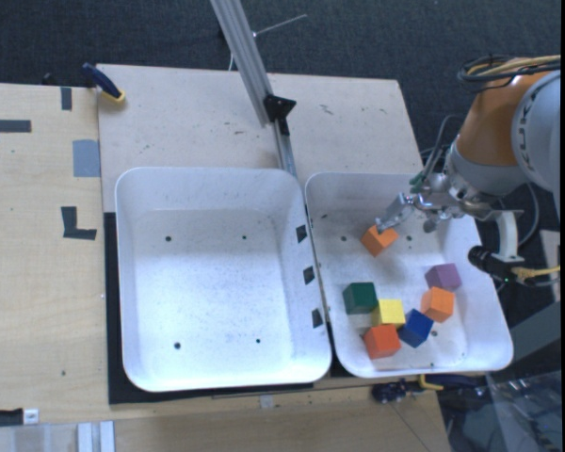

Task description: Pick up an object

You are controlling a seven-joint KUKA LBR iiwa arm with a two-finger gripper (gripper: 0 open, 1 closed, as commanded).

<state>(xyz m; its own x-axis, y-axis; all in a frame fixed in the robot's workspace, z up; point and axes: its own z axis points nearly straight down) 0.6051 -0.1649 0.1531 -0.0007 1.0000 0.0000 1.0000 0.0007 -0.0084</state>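
Observation:
My gripper [392, 222] reaches in from the right over the back part of the right bin [480, 347]. Its tip meets the upper edge of a tilted orange block [378, 241]. Whether the block is gripped or merely touched cannot be made out. Toward the bin's front lie a green block [360, 297], a yellow block [391, 311], a blue block [416, 328], a red-orange block [381, 341], another orange block [439, 302] and a purple block [443, 275].
The left bin [207, 281] adjoins the right one along a shared raised rim [306, 252]. A slanted metal bar [250, 55] crosses the back of the bench. A blue and yellow tool [104, 82] lies at the far left.

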